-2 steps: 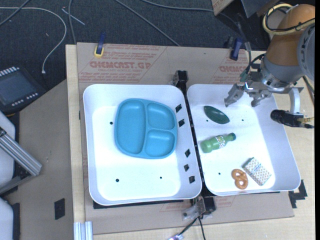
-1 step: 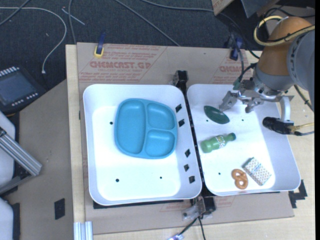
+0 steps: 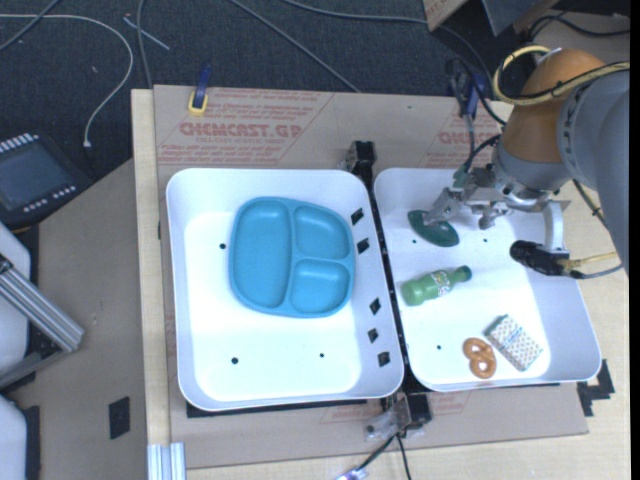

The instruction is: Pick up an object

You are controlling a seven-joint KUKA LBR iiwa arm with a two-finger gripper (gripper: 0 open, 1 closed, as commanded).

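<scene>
My gripper hangs over the back of the right bin, open, with nothing between its fingers. Its left finger ends just above a dark green rounded object that lies on the bin floor. A green bottle lies on its side nearer the front, close to the bin's left wall. At the front right are a brown pretzel and, beside it, a patterned grey packet.
The left bin holds a blue divided plate. Black clips line the wall between the two bins. The grey arm with its orange band comes in over the right bin's back right corner.
</scene>
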